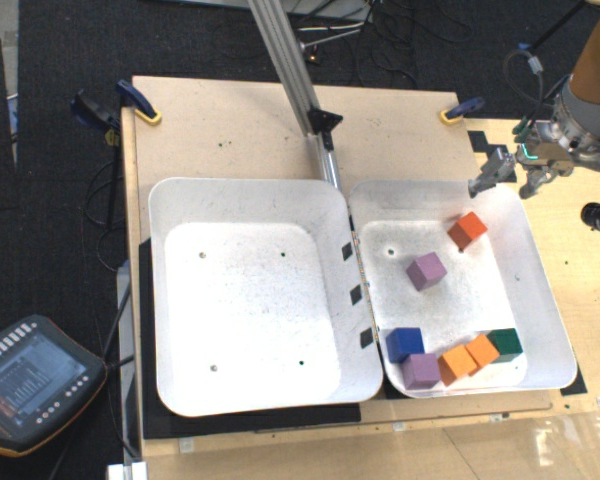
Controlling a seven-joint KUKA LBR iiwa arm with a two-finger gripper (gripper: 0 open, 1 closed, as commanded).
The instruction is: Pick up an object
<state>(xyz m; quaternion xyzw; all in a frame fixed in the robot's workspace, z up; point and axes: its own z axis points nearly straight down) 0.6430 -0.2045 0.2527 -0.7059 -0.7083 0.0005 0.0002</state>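
The gripper (513, 176) hangs open and holds nothing above the right bin's (540, 298) far edge, near an orange cube (468, 230).

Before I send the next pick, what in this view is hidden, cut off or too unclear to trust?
- Gripper, camera view: fingers look spread, with nothing between them, but they are small and slightly blurred.
- Arm: cut off by the right edge.
- Purple block in the row along the right bin's near wall: touches the orange block; the gap is too small to judge.
- Pendant: screen text unreadable.
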